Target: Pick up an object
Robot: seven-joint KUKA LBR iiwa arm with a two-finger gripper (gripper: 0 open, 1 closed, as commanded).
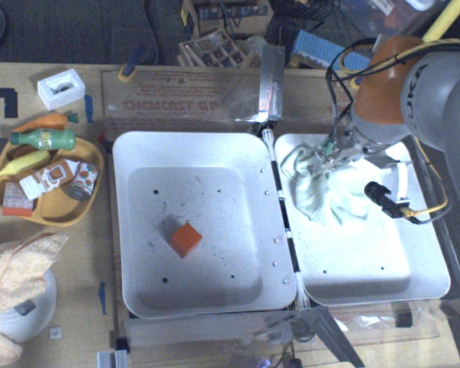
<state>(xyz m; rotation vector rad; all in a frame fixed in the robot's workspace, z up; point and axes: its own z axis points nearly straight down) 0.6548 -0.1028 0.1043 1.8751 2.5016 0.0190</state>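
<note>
A: Where is the tool seen?

B: It is seen at the upper left of the right bin, at the end of the grey arm that comes in from the upper right of the frame. It is set down on the top edge of a crumpled cloth.

A: Is the tool released or clenched?

B: That cannot be told. Its tip is lost among the folds of the cloth, so no grasp can be confirmed.

A: How is the cloth laid?

B: It is bunched in the upper left part of the right bin, pale green and white, close to the wall that is shared with the left bin. The lower half of the right bin's floor is left bare.

A: What is found in the left bin?

B: An orange block is found a little below the middle of its floor, turned at an angle, well apart from the tool and the cloth.

A: And outside the bins?

B: On the worktop at the left of the frame a yellow bowl is placed, with a green bottle lying across its top. A white box is set above it, and a peach towel is spread at the lower left.
</note>
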